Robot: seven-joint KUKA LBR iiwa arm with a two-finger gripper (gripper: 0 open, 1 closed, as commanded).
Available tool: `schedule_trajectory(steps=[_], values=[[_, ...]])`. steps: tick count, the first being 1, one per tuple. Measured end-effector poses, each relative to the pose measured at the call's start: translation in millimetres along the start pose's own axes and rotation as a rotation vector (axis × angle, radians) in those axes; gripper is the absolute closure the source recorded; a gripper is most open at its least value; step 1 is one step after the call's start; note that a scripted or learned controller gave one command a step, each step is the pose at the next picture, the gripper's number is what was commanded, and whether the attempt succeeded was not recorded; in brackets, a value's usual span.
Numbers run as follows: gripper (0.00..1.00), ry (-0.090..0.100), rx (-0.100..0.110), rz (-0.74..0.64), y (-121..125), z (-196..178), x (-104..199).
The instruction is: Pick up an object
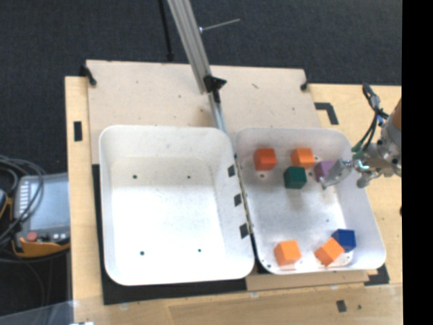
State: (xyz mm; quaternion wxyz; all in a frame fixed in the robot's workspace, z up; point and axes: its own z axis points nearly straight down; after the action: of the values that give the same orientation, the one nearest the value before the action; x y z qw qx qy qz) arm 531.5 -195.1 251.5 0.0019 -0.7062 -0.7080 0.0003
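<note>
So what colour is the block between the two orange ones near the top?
Dark green block, camera view.

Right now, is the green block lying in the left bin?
No, the green block lies in the right bin, between two orange blocks and a purple block.

Pincer (329, 175) reaches beside a purple block (324, 168) in the right bin (358, 215).
</note>
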Motion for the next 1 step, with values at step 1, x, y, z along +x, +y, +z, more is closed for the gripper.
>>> schedule_trajectory(steps=[1], values=[[0.0,-0.001,-0.005,0.0,0.9,-2.2,0.2]])
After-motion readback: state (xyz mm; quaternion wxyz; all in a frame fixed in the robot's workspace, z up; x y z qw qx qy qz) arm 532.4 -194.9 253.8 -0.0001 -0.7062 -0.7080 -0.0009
